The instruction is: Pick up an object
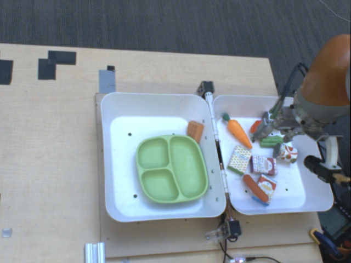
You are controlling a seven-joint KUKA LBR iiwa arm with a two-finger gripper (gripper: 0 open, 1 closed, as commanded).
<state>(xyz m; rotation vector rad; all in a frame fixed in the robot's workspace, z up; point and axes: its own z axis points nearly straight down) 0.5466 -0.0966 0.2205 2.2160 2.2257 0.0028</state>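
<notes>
Pale green divided plate [172, 169] in the white left bin [118, 147], small orange-brown block [195, 130] by it. White right bin [307, 199]: orange carrot [239, 133] with green top, green-and-white chequered packet [240, 160], red-orange sausage [254, 187]. Light wood worktop [49, 163], dark grey carpet [164, 15].

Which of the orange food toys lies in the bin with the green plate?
The small orange block, beside the green plate in the left bin. The carrot lies in the right bin.

You are looking at an arm [329, 86] showing a rounded orange band above a grey wrist, with dark cables running alongside and a gripper [270, 126] of dark grey metal parts.
</notes>
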